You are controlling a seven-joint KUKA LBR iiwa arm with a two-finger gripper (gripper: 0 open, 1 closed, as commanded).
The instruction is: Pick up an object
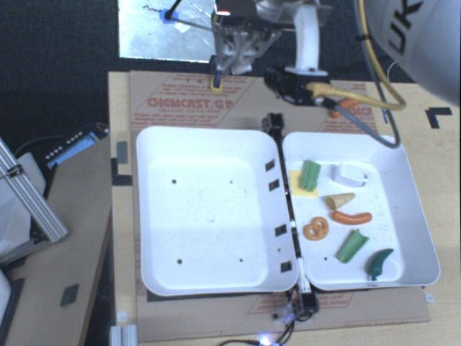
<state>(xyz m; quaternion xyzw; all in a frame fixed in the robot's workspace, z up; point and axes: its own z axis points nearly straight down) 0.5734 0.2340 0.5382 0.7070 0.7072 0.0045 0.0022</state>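
The claw (232,63) hangs at the top of the view, above the far edge of the bench (122,193) and beyond the two white bins, its fingers pointing down over the brown cardboard sheet (187,99); whether the fingers are spread or closed cannot be told, and nothing shows between them. Just below its tip a small yellow piece (216,83) sits on the cardboard. The cardboard carries red print reading "CHEMCAST GP", repeated in smaller lines too fine to read. At the upper right, the grey arm housing (418,20) bears large dark letters, "UK" with part of a further letter visible. A yellow cable (360,99) runs from the wrist toward the right. The left bin (209,207) lies below the claw; the right bin (414,251) touches it along a dark hinge-like seam. The right bin has all the objects, well apart from the claw: a light green ridged piece (310,175) resting on a yellow flat square (297,184), a white block (350,174), a tan cone (341,201), an orange-red sausage (351,218), a pretzel (315,228), a green stick (351,246) and a dark green pepper (377,263).
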